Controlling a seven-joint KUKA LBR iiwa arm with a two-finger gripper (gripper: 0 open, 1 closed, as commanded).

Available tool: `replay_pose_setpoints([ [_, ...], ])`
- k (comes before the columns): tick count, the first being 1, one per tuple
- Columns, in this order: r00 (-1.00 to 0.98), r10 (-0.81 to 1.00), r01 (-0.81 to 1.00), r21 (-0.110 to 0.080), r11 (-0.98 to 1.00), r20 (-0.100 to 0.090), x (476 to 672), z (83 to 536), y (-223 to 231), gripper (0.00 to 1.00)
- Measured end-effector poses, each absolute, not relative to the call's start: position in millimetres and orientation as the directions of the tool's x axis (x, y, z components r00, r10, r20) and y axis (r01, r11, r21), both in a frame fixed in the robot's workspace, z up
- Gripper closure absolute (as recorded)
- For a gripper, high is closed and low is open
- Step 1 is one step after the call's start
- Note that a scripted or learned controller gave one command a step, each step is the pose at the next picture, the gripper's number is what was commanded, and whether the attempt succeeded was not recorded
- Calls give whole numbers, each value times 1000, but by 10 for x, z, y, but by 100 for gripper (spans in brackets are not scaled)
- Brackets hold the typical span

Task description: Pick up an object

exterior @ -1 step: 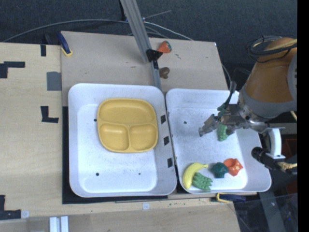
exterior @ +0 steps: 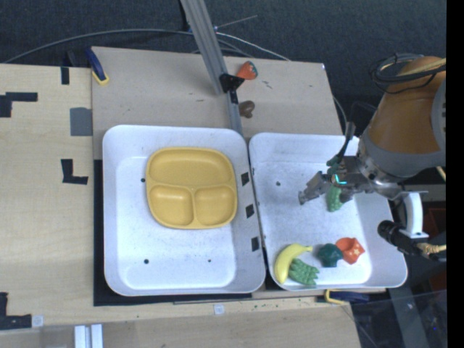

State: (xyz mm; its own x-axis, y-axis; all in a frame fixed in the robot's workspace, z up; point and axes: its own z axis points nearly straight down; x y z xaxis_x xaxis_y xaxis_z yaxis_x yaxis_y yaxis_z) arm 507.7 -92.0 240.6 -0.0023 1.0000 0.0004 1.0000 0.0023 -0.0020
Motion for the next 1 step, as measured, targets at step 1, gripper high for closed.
replay_pose_setpoints([
  [1,-1,1000,1000,-7,1,1,5081,1900,-817,0],
])
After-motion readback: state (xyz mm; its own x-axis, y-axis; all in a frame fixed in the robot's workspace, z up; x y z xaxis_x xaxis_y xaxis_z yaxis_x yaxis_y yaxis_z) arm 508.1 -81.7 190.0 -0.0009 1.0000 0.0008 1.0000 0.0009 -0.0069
